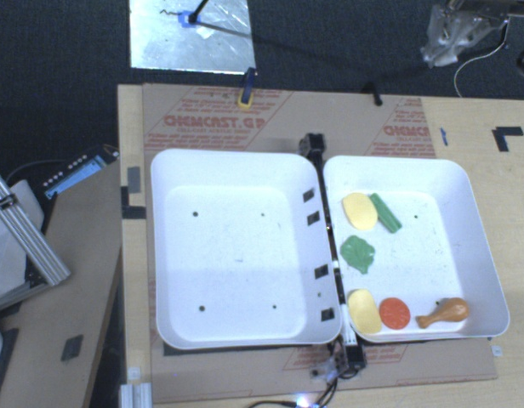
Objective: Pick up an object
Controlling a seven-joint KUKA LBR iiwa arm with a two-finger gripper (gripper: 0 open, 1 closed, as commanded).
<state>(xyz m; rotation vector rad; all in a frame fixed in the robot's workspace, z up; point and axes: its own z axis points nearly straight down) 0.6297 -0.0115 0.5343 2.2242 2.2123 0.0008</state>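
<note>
The right bin (pixel 486 257) holds several toy food pieces. A yellow oval (pixel 360 211) lies next to a green stick (pixel 385 212) near its back left. Below them sits a green leafy piece (pixel 358 253). Along the front wall lie a pale yellow piece (pixel 363 310), a red disc (pixel 395 314) and a brown drumstick (pixel 445 313). My gripper (pixel 447 34) hangs at the top right, well behind the bins and above the dark floor, far from every object.
The left bin (pixel 236 253) stands beside the right one, joined by black clips (pixel 317 219). A silver sheet (pixel 191 22) lies at the back. A yellow and blue clamp (pixel 245 92) sits on the bench's far edge. A metal frame (pixel 24 236) stands at the left.
</note>
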